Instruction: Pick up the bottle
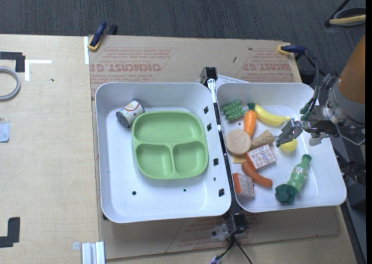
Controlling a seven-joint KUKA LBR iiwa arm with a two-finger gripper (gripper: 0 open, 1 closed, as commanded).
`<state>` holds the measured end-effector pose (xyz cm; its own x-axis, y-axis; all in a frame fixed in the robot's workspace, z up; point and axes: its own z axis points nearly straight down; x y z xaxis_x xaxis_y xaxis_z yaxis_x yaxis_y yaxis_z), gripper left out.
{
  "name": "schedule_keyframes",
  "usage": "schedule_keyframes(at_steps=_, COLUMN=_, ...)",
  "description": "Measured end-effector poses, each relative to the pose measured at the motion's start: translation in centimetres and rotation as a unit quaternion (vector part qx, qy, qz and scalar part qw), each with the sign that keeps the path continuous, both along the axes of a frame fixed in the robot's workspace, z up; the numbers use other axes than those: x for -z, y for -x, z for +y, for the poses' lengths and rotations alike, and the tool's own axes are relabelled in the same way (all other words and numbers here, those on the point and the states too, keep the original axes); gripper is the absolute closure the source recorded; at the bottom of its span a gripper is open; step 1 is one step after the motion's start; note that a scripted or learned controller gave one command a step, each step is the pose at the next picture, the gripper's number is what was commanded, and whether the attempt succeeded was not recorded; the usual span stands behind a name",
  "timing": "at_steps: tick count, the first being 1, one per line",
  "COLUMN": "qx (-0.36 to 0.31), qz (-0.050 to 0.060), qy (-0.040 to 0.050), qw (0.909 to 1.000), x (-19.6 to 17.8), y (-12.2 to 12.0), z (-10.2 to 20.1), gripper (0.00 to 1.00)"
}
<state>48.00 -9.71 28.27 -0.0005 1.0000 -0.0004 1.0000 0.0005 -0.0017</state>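
Observation:
The bottle (299, 174) is green with a pale label. It lies tilted in the right bin (325, 196), near the bin's front right, with its base against a broccoli piece (285, 193). My gripper (289, 134) hangs over the right bin's right-hand part, above a yellow lemon (288, 146). It is above and slightly left of the bottle in the view, and apart from it. Nothing shows in its grasp.
The right bin also holds a banana (269, 116), a carrot (250, 122), green beans (233, 109), a round bun (238, 141), a red-and-white box (262, 156) and a sausage (256, 175). The left bin (110, 158) holds a green divided plate (170, 144) and a small can (129, 113).

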Motion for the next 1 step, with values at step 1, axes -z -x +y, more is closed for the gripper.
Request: schedule_keyframes(at_steps=1, qx=0.001, qz=0.0, qy=0.0004, qw=1.0, x=-0.93, y=-0.04, z=-0.03, gripper=1.0)
